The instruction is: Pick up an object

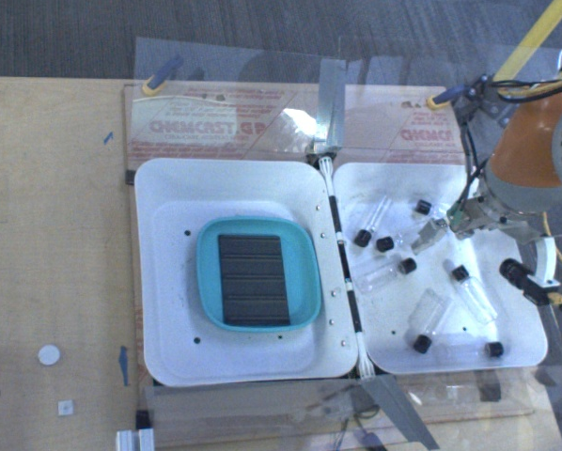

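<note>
The right bin (525,346) holds several clear vials with black caps, scattered flat. One vial (371,220) lies near the bin's left wall, another vial (429,316) lies toward the front, and a third vial (473,294) lies right of the middle. My gripper (431,234) hangs low over the upper middle of this bin, pointing left, close to a loose black cap (422,207) and a vial (386,272) with its cap at its right end. I see nothing clearly held in it.
The left bin (159,280) carries a teal tray (209,280) with a dark ribbed block (253,278) in it. A metal divider (339,252) separates the bins. A clear panel (234,125) stands along the back. The arm's orange band (530,148) is over the right bin's far corner.
</note>
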Controlling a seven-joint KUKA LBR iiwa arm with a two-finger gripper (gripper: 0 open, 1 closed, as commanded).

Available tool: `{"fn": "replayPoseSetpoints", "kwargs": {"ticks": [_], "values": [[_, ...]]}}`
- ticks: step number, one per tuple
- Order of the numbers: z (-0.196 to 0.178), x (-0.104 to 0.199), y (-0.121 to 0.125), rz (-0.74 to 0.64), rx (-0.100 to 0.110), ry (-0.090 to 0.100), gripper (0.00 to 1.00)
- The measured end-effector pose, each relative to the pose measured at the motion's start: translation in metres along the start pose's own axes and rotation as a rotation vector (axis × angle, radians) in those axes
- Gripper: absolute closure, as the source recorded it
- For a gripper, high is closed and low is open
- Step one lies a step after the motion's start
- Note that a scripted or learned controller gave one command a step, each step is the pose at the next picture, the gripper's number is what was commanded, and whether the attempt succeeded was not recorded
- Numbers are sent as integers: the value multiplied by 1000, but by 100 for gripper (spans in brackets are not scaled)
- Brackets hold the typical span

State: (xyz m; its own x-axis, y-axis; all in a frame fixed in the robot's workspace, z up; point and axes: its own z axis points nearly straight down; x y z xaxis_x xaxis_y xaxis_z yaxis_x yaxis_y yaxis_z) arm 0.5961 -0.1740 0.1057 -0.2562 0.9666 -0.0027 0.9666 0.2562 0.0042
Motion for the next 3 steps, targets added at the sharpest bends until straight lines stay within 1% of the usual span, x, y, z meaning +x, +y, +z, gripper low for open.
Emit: {"fn": "replayPoseSetpoints", "kwargs": {"ticks": [1, 2, 3], "values": [[-25, 26, -5, -59, 3, 3, 0], [-4, 24, 33, -103, -21, -9, 0], [-23, 22, 38, -102, -38, -17, 100]]}}
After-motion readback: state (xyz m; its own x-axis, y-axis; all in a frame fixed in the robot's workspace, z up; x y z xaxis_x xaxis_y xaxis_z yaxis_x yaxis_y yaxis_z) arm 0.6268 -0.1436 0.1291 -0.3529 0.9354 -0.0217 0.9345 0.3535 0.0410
